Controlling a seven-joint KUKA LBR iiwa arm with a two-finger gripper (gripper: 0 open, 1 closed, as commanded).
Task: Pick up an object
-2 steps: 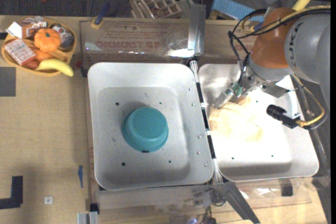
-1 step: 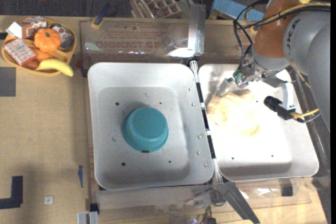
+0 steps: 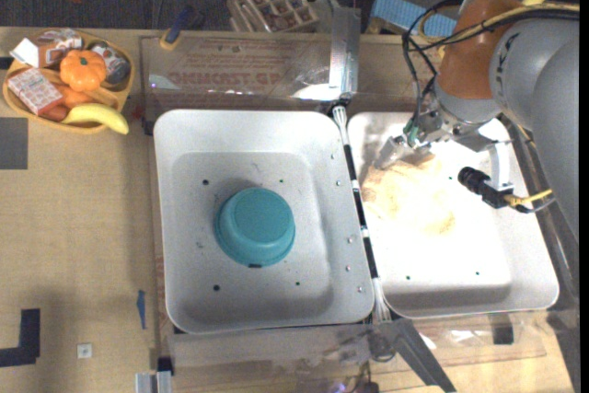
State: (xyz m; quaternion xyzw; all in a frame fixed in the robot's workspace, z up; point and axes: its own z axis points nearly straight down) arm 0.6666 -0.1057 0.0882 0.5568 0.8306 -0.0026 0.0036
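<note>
A teal bowl [image 3: 256,225] lies upside down in the middle of the left white bin [image 3: 184,152]. The grey arm with its orange band [image 3: 479,51] reaches in from the upper right, over the right bin [image 3: 497,281]. Its gripper [image 3: 408,144] hangs low over that bin's far left corner, well right of the bowl and apart from it. Just below the gripper the bin floor shows a blurred pale tan patch [image 3: 405,193]; I cannot tell whether it is an object or a stain.
A black cable fitting with a yellow lead [image 3: 488,187] juts from the arm over the right bin. A fruit basket [image 3: 69,87] sits at the far left of the bench. A clear plastic panel [image 3: 244,74] stands behind the left bin.
</note>
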